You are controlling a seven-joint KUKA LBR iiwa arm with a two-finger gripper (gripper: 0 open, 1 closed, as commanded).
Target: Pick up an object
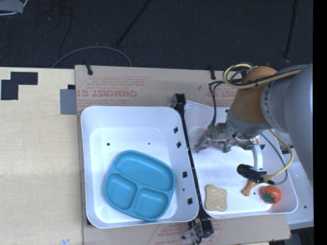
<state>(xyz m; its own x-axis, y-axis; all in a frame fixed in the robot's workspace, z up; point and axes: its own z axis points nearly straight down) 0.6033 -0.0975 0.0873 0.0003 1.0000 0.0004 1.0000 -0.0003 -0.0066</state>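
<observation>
The gripper [213, 140] hangs over the back part of the right bin [220, 170], too blurry to see if it is spread or pinching, while the bread slice [216, 198] and tomato [270, 194] lie by its front edge.

The grey arm [291, 106] reaches in from the right and bends down over the right bin [222, 170]. Its orange band [248, 103] sits above that bin's far half. The gripper [219, 141] points downward, low over the bin's far-left part, near its left wall.
</observation>
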